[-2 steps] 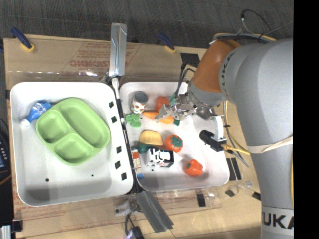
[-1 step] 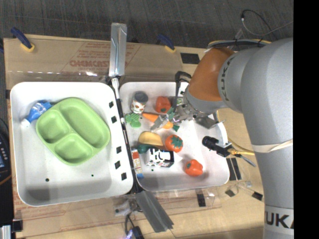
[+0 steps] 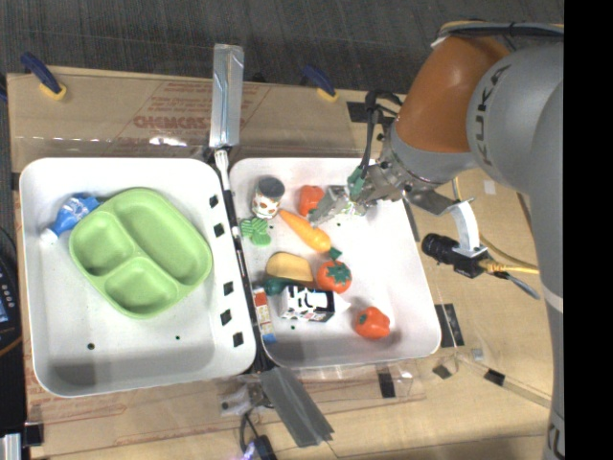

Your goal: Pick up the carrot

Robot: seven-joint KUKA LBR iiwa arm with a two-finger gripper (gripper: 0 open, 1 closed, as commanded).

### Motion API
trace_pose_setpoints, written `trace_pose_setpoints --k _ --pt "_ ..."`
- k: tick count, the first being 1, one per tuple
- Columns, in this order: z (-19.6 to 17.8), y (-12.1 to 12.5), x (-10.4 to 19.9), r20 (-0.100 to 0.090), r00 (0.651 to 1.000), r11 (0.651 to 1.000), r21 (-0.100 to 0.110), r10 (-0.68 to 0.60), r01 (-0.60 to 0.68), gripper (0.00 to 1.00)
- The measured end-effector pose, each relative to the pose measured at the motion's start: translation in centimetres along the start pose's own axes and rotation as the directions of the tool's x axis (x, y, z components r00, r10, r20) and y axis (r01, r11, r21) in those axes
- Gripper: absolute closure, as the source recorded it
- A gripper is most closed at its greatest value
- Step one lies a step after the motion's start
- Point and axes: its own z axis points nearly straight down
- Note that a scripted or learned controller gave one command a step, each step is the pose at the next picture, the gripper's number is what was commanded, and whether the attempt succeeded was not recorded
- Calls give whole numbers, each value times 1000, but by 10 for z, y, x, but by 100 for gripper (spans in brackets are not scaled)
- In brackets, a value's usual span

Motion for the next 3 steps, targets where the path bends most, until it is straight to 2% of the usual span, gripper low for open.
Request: trace_pose_setpoints --k 1,2,3 --pt "135 8 -31 -1 993 993 2 -122 122 0" --pt "125 8 -31 -2 992 992 3 -126 126 100" --pt "5 60 -43 1 989 989 -1 -151 151 100"
